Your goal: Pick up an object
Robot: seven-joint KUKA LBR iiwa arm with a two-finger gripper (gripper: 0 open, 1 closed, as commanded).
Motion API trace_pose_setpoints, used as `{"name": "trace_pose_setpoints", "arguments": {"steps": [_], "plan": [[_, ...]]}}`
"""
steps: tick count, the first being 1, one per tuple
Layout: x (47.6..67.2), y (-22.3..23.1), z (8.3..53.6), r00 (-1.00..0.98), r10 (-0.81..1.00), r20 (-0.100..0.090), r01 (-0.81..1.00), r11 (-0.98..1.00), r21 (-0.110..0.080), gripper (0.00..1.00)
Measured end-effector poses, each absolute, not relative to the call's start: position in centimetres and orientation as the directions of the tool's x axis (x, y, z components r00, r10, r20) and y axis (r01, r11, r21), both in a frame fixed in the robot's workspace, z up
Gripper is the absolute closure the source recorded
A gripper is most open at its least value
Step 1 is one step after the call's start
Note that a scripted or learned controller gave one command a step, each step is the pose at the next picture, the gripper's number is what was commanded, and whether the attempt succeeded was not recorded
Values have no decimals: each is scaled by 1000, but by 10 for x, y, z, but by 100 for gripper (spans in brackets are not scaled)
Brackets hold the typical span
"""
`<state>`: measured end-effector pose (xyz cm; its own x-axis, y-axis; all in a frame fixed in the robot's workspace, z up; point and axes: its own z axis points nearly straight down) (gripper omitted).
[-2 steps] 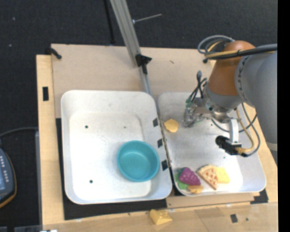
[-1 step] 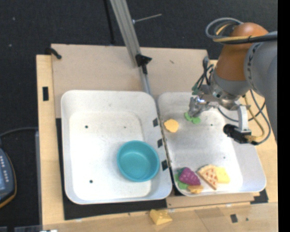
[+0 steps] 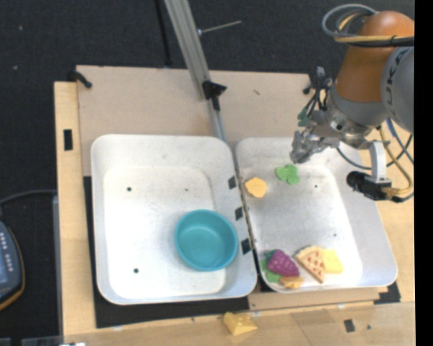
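The hand (image 3: 301, 152) is seen low over the far part of the right bin (image 3: 361, 229); whether it is apart or together cannot be told. A small green piece (image 3: 288, 173) lies on the bin floor just beside and below it, nothing being seen gripped. A yellow piece (image 3: 256, 187) lies nearby to the left. A teal bowl (image 3: 206, 239) sits in the left bin (image 3: 130, 193).

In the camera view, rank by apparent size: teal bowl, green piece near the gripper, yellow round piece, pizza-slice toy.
1. Teal bowl, clearly largest.
2. Pizza-slice toy.
3. Yellow round piece and green piece: they look alike in size, so unranked.
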<state>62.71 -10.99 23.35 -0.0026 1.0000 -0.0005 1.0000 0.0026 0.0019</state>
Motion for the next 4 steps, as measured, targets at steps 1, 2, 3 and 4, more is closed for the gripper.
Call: {"name": "trace_pose_setpoints", "arguments": {"steps": [1, 2, 3, 4], "plan": [[634, -60, 225, -6, 1000, 1, 1000, 6, -1, 100], [649, -14, 224, -7, 1000, 1, 1000, 7, 2, 100], [655, 39, 220, -7, 1000, 1, 1000, 7, 2, 100], [663, 86, 243, -8, 1000, 3, 1000, 8, 3, 100]]}}
